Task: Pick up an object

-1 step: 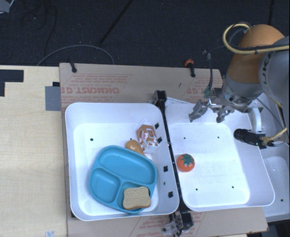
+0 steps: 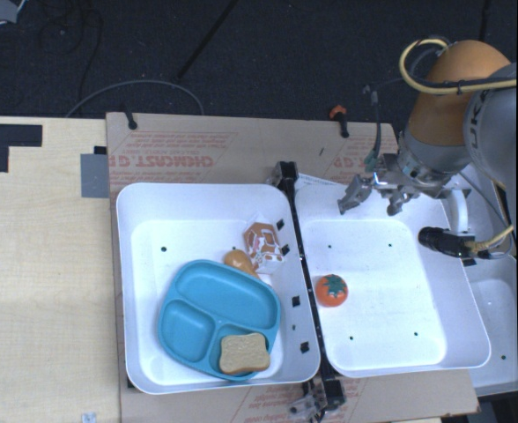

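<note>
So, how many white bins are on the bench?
2: the left bin holds a blue tray; the right bin holds a tomato.

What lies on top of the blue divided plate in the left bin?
A tan bread slice rests in one compartment of the blue divided plate. A small orange piece sits at its far rim; whatever the plate covers is hidden.
</note>
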Robot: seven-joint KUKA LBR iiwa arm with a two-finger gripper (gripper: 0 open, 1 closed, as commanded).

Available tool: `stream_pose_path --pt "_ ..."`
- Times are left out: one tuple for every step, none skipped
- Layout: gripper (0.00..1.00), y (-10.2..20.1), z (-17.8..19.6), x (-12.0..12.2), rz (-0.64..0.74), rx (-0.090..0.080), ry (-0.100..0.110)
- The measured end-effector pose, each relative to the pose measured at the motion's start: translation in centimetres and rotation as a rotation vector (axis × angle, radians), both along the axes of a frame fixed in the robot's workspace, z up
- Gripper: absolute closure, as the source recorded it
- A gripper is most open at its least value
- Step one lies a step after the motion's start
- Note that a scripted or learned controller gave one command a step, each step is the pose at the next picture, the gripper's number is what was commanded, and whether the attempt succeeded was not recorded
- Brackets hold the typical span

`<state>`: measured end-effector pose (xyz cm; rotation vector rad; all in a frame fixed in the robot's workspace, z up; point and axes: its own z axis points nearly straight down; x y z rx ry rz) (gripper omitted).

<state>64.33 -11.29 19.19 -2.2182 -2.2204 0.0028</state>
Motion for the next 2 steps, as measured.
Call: stream_pose_path --pt "0.0 0.5 -4.5 -0.4 0.0 0.0 0.004" --pt "0.0 0.7 -9.8 -0.5 0.0 0.0 0.004"
